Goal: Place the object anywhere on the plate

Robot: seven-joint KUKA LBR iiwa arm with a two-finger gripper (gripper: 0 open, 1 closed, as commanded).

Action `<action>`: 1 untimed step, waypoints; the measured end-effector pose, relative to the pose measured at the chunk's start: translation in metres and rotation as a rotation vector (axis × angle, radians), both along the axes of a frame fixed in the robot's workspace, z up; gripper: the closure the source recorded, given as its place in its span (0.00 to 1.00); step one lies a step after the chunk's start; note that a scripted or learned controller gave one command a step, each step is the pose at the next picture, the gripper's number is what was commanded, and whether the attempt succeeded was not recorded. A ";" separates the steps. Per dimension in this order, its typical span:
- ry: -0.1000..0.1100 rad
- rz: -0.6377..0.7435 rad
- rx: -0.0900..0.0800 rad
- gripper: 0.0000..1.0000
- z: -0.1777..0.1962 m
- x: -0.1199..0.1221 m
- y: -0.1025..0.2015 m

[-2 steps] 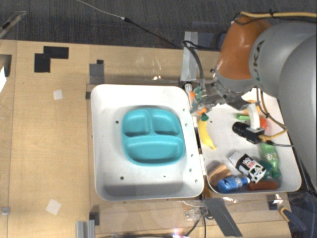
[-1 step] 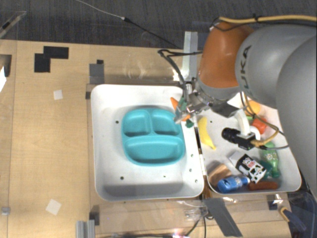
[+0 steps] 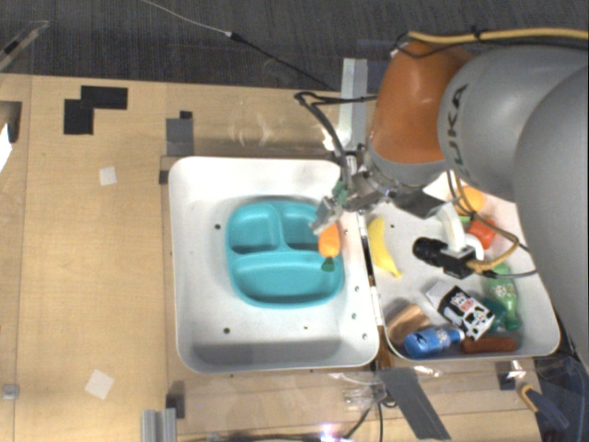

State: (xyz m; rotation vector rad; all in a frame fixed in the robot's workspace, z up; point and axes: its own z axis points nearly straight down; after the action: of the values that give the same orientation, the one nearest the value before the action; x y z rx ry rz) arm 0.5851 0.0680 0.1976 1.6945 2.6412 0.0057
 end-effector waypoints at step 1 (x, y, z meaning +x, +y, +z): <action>0.000 0.000 0.000 0.00 0.000 0.000 0.000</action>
State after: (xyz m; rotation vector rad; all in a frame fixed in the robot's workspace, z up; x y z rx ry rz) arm 0.5851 0.0680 0.1976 1.6945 2.6412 0.0057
